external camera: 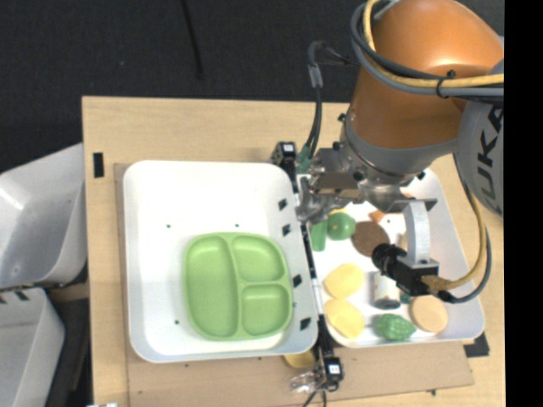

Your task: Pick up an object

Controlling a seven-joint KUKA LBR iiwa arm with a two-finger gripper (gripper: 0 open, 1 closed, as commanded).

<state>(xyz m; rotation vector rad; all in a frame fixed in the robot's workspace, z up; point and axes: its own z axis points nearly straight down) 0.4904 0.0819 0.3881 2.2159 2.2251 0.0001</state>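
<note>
the grey arm with its broad orange band (424,58) reaches in over the right-hand shallow white bin (462,253), and its two-finger gripper (327,206) hangs low at that bin's left edge, close against the divider between the two bins. the wrist hardware covers the tips, so i cannot tell how far apart they stand, nor whether anything sits between them.

just below the gripper lies a small round green plastic ball (341,225), with a darker green upright piece (318,237) beside it, nearer the divider. a little further out to the gripper's right lies a flat brown disc (367,239). further below the gripper sit two pale yellow rounded plastic pieces (344,281), one above the other, the lower one (345,318) near the bin's front rim. to their right stands a small grey and dark cylinder (382,288), then a bumpy dark green lump (394,326) and a tan round biscuit-like piece (429,315) at the front right corner. a black fitting with a white bracket (416,240) lies over that part of the bin.

across the divider, to the gripper's lower left, the left-hand white bin (153,227) holds a light green plastic plate with three compartments (239,285), lying flat and well apart from the gripper.
</note>
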